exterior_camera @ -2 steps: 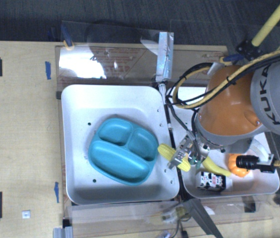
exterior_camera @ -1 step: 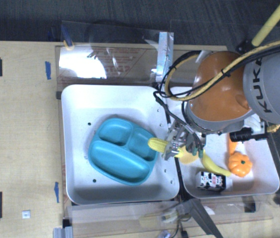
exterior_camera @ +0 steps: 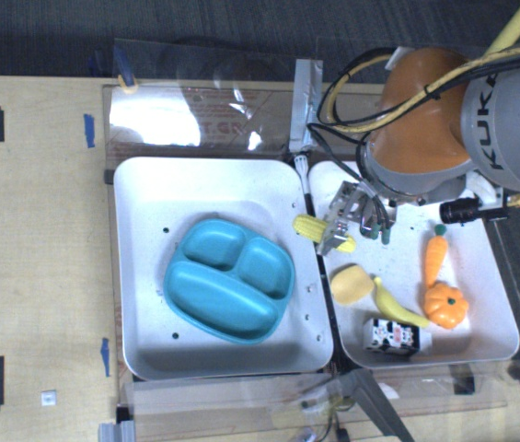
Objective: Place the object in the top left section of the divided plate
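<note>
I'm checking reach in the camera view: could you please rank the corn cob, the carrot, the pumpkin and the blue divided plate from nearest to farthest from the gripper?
1. Corn cob: at the gripper, over the wall between the bins.
2. Carrot: right bin, to its right.
3. Blue divided plate and pumpkin: too close to call; plate in left bin, pumpkin below the carrot.

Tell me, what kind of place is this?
Probably a robotics lab test bench, not a kitchen. A grey robot arm reaches over two white bins, one with a blue divided plate, the other with toy food such as a carrot.
</note>
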### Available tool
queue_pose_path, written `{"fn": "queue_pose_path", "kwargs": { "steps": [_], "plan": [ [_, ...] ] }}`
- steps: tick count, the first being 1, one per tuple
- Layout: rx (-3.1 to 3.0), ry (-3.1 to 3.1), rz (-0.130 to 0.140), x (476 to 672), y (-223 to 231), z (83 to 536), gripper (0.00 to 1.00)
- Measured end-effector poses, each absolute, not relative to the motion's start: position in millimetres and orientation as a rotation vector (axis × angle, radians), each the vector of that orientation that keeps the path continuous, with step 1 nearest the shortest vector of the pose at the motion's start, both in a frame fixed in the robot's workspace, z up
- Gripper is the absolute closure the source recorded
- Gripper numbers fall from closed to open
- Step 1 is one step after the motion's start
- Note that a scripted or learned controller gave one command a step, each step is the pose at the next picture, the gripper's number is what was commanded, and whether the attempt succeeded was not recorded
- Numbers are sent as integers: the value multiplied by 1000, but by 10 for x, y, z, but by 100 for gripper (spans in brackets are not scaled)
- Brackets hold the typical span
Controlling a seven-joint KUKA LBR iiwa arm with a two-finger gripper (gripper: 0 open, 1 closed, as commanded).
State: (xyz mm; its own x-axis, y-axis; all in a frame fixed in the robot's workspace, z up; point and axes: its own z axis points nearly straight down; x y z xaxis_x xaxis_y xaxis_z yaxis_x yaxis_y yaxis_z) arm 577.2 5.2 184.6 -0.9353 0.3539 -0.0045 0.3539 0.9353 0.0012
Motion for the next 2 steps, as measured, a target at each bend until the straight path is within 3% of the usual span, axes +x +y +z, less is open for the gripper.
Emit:
{"fn": "queue_pose_path", "kwargs": {
  "steps": [1,2],
  "plan": [
    [4,3141,2,5063,353,1844,100],
    [718,3053,2,5558,188,1844,100]
  ]
}}
